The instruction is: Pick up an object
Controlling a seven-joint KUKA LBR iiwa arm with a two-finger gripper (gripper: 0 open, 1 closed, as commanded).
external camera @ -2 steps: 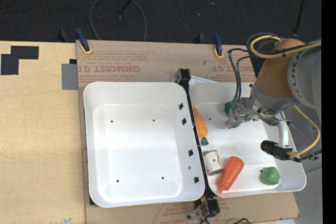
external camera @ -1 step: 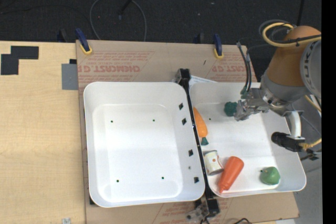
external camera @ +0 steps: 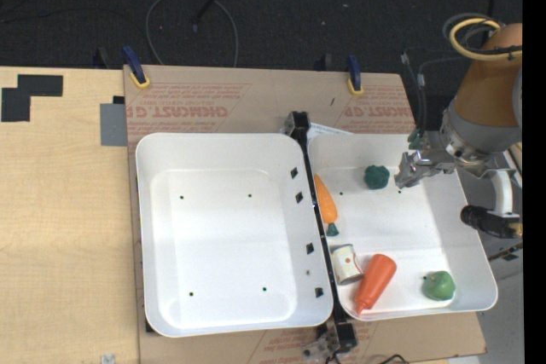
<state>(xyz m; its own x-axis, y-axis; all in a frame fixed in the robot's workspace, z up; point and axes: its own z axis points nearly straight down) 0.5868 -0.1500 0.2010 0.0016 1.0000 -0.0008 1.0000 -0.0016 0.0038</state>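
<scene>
The right bin [external camera: 426, 217] holds a dark green lump [external camera: 376, 176] near its back, an orange carrot [external camera: 324, 199] along the left wall, a small white can [external camera: 345, 263], an orange-red cone-shaped piece [external camera: 374, 281] and a light green round fruit [external camera: 438, 286] at the front. My gripper [external camera: 410, 172] hangs over the back right of this bin, just right of the dark green lump and apart from it. Nothing shows between its fingers.
The left bin [external camera: 153, 183] sits beside the right one, with a black divider strip [external camera: 309, 209] between them. Both rest on a cardboard sheet [external camera: 222, 102] held by blue-yellow clamps [external camera: 136, 71]. Cables lie on the dark floor behind.
</scene>
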